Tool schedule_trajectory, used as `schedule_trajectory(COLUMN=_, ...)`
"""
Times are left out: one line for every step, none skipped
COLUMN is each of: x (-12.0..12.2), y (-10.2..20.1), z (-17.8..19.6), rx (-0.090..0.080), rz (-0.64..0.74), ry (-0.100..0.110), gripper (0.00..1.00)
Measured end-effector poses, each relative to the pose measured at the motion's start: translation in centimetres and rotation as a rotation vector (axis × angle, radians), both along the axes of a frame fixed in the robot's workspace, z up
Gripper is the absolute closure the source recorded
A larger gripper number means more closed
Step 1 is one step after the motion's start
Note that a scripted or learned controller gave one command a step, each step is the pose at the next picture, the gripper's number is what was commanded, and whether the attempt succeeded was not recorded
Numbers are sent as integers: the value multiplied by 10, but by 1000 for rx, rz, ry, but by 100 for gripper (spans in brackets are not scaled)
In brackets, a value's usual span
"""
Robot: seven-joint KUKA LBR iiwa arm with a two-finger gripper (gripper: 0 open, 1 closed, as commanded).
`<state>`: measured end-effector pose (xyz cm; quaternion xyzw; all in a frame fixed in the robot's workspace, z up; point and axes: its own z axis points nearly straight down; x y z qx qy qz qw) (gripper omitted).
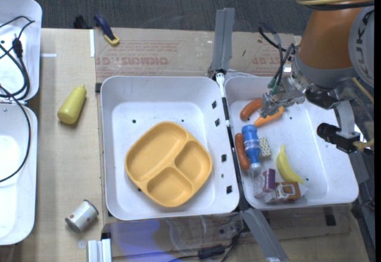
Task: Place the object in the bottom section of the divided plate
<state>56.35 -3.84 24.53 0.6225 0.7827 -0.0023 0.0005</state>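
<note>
Yellow divided plate (168, 163) sits in your left bin (113, 136), nothing in its sections. Your gripper (272, 105) hangs low over the right bin's (333, 177) upper left area, right above an orange carrot (269, 118) and beside a hot dog (250, 108); I cannot tell its state from this angle. Below them: blue bottle (251, 144), second sausage (241, 152), banana (286, 167), small carton (280, 189). Nothing visibly held.

Two bins (113, 136), one plate (168, 163) (yellow), one banana (287, 167).
</note>
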Motion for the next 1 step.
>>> schedule_trajectory(x=-67, y=66, z=-40, rx=4, rz=153, ry=3, gripper=100)
